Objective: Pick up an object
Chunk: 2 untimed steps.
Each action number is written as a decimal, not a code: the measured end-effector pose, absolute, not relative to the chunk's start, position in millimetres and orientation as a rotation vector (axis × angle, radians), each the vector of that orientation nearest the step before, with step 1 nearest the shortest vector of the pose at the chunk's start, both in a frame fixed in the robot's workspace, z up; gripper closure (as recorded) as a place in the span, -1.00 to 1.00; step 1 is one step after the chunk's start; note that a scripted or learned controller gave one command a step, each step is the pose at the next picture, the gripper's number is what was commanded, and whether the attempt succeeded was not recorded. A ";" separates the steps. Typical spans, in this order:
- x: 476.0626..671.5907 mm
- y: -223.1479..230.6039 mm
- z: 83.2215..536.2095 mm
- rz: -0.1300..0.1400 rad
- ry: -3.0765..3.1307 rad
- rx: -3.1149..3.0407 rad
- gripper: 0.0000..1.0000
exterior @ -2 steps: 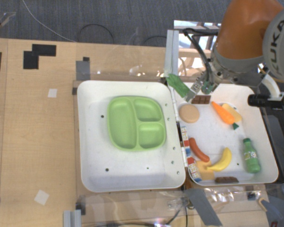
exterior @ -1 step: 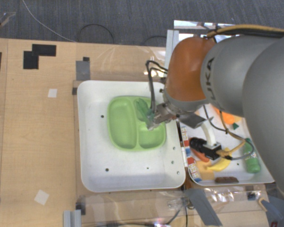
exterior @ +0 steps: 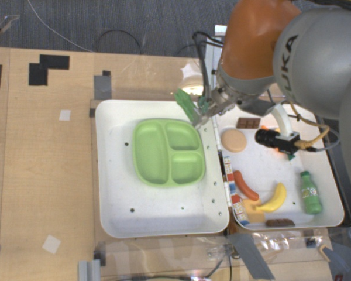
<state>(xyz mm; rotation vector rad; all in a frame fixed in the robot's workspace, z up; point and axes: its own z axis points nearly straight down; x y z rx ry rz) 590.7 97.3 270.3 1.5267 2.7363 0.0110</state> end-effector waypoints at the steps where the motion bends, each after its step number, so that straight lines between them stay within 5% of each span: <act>1: 576.8 -13.9 181.8 -0.007 2.788 1.448 1.00; 2: 630.2 4.1 269.8 0.010 2.666 1.645 1.00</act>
